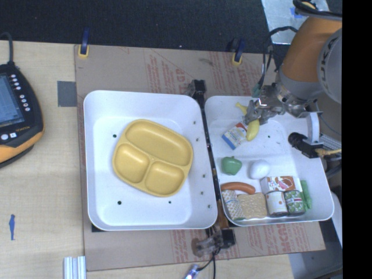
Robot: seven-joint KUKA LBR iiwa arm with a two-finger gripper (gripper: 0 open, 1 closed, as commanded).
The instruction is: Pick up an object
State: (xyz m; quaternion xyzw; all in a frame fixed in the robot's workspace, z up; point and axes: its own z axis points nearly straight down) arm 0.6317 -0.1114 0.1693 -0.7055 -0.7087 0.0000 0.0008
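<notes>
The arm's gripper (253,119) hangs low over the far half of the right bin (213,156), its fingers pinched on a yellow banana (252,131), beside a small blue-and-white packet (235,136). Toward the bin's near edge lie a green pepper (231,165), a white egg (258,170), a sausage (237,187), crackers (246,205) and two cans (285,202). The left bin (96,156) holds a yellow divided plate (152,157).
</notes>
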